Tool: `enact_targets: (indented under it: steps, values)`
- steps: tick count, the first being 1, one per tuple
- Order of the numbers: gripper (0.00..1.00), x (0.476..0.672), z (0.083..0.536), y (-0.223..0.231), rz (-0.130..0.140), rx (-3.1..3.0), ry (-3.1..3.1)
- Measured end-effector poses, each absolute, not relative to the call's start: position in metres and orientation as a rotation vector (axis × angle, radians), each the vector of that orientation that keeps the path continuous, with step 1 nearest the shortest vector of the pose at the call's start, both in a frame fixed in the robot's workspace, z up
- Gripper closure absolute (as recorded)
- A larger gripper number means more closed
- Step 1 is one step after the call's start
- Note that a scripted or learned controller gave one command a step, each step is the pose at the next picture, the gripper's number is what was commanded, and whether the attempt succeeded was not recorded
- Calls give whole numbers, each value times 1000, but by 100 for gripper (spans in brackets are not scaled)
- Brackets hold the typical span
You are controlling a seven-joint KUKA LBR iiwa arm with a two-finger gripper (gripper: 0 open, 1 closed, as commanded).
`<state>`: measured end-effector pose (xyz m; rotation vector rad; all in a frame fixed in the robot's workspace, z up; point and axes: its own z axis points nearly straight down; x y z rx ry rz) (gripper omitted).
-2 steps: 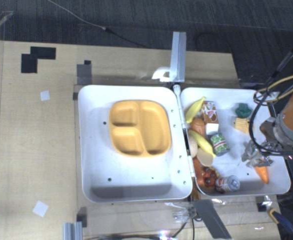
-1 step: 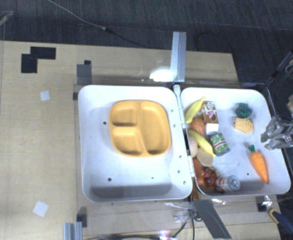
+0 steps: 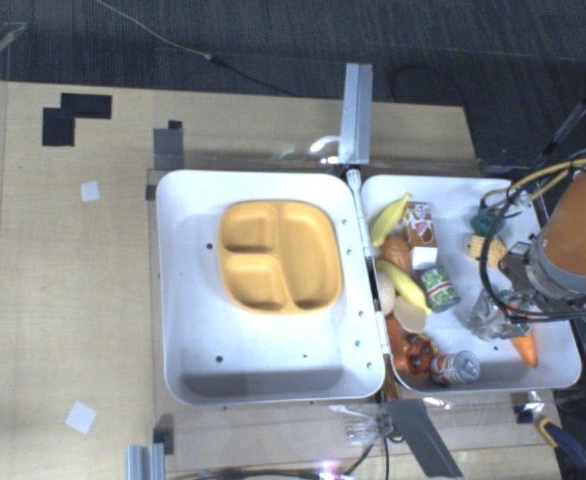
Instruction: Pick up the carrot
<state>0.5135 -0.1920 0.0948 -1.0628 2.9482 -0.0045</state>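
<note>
The carrot (image 3: 525, 349), a small orange cone, lies near the front right corner of the right bin (image 3: 563, 376). My gripper (image 3: 492, 318) hangs low over the bin floor just to the carrot's upper left, under the grey wrist and orange band (image 3: 583, 230). The gripper's metal tip stands close beside the carrot's thick end; whether they touch is unclear. Cables and the wrist hide part of the gripper.
The right bin's left side holds two bananas (image 3: 404, 285), a green-labelled can (image 3: 438, 290), a small jar (image 3: 419, 224), a silver can (image 3: 461, 368) and red items (image 3: 414, 352). A yellow divided tray (image 3: 278, 255) sits in the left bin (image 3: 188, 298).
</note>
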Motion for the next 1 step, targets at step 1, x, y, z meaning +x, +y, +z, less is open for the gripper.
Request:
enact_targets:
  steps: [1]
  values:
    - [100,504,236,-187,-19,-1177,2896]
